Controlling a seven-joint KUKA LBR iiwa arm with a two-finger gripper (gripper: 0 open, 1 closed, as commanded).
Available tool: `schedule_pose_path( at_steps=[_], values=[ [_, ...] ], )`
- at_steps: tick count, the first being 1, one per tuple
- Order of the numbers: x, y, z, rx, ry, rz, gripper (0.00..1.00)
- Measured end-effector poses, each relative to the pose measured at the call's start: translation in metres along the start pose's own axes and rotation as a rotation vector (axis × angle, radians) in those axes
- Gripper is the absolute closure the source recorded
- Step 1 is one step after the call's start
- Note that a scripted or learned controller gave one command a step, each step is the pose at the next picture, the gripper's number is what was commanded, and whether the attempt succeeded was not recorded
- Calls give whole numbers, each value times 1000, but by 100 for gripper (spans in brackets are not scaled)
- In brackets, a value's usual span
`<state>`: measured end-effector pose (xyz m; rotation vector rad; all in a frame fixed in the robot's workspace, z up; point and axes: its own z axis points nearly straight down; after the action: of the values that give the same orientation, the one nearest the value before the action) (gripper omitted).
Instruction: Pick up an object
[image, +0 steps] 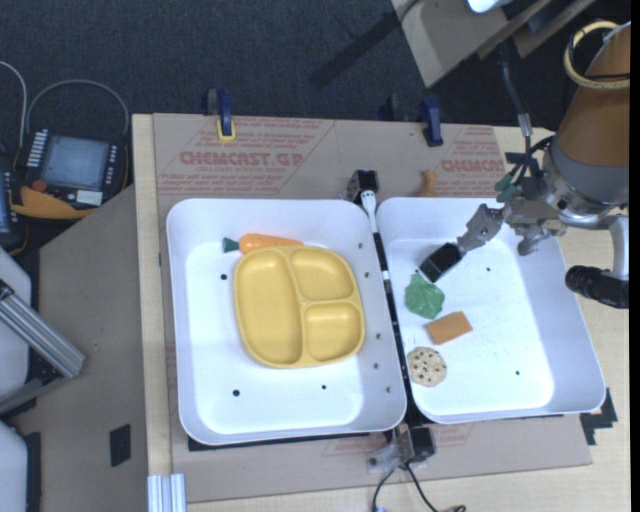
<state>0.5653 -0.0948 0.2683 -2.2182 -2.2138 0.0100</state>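
Crinkly green lettuce piece (424, 297) lies just below the jaws (441, 262); their opening cannot be told.

carrot (268, 241) partly hidden behind yellow tray (298, 305), arm (600, 120) cut off at right edge

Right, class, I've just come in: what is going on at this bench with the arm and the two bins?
A grey robot arm reaches over the right bin, its gripper low near a green piece, an orange block and a cookie. The left bin holds a yellow divided tray and a carrot.
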Motion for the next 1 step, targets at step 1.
schedule_pose_path(
  at_steps=[1],
  values=[
    [0,2,-5,-9,-1,-2,0]
  ],
)
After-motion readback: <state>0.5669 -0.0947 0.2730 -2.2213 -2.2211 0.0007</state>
